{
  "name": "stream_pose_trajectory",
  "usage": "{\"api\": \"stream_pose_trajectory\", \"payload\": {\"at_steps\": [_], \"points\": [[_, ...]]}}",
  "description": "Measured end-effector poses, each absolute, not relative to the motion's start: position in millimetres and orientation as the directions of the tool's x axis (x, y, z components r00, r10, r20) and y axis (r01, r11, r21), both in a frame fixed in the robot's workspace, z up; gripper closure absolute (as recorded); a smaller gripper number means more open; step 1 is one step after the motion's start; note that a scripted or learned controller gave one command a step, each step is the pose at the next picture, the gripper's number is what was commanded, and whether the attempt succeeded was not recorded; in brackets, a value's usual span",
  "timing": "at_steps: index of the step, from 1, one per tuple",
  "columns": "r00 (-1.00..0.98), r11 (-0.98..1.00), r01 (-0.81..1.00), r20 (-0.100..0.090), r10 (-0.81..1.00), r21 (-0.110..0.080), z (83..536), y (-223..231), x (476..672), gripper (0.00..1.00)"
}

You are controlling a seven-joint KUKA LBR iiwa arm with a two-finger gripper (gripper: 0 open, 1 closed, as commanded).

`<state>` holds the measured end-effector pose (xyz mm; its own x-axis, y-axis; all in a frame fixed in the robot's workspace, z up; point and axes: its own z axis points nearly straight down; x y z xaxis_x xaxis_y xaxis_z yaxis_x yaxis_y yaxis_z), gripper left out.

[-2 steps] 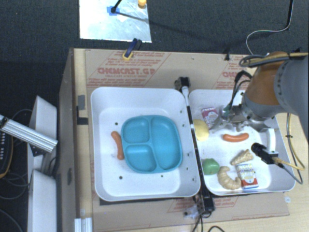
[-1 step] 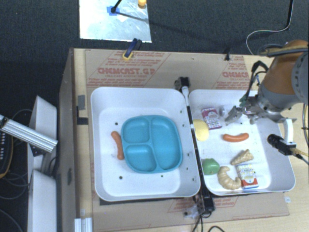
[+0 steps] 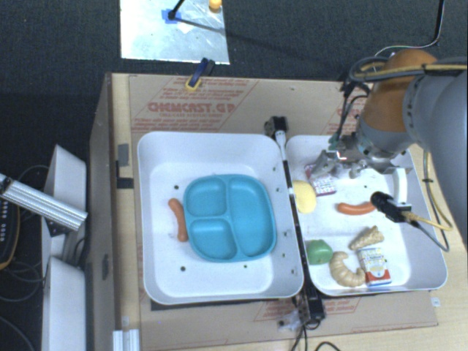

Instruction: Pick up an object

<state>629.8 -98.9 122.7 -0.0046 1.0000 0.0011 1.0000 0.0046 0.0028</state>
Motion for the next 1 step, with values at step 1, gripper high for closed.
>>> {"api": "stream_pose_trajectory", "payload": {"at_steps": [1], "points": [[-0.002,0.002,1.000,-0.002,1.000,0.009,88.6,-86.7,612.8,0.00]]}}
